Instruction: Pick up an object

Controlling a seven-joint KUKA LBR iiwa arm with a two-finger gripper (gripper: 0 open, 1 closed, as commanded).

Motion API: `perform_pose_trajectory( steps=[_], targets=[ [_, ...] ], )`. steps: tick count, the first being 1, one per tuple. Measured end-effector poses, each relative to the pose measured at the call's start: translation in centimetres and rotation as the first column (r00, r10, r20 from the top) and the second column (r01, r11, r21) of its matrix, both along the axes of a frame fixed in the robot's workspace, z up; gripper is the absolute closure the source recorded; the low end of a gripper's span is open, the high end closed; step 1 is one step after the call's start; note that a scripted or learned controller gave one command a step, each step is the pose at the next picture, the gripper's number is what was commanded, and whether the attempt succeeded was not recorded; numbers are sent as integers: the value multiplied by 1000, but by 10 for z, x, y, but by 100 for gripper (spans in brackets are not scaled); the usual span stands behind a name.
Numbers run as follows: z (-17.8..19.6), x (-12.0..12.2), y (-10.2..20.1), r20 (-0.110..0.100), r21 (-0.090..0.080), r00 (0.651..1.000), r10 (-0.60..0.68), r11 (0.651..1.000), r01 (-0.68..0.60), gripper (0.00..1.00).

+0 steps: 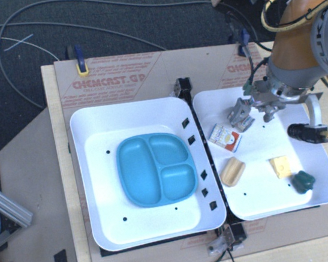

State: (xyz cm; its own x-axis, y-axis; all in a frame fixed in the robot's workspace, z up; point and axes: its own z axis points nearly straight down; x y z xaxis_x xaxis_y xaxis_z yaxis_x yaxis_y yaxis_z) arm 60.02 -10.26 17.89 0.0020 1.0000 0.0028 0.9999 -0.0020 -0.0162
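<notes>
hovering with fingers apart and nothing held, the grey two-finger claw (240, 116) should descend squarely onto the small white-and-red carton (225, 137) just below-left.

Dark carpet (106, 20) crossed by loose cables (28, 25) surrounds the brown-papered bench (119, 73).

Fixed overhead camera, slanting down on both bins (93, 186).

Blue divided plate (156, 168), white bins (90, 168), tan block (232, 172), yellow block (281, 166), dark green lump (303, 181).
</notes>
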Motion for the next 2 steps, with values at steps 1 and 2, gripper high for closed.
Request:
perform_pose_trajectory(
  steps=[1, 2],
  targets=[
    [9, 3, 0, 15, -1, 1000, 3, 1000, -3, 0],
    [-51, 5, -6, 13, -2, 1000, 2, 1000, -2, 0]
  ],
)
